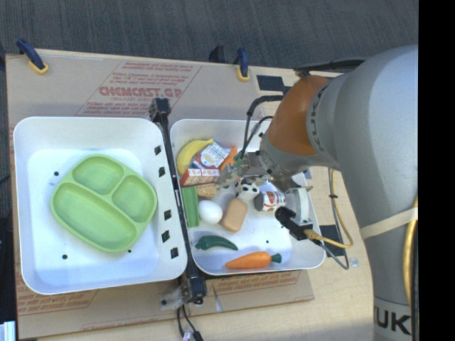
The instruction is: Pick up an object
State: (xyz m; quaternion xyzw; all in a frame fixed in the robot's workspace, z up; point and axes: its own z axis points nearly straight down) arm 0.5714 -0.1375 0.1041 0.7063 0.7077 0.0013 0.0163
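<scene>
gripper [245, 178] low in right bin [307, 258], among toy food

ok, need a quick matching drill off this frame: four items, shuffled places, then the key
Things:
1. divided green plate
2. carrot
3. banana
4. white egg

Places:
A. right bin, near edge
B. left bin
C. right bin, far left corner
D. right bin, middle, beside the tan piece

Pairs: 1-B, 2-A, 3-C, 4-D
</scene>
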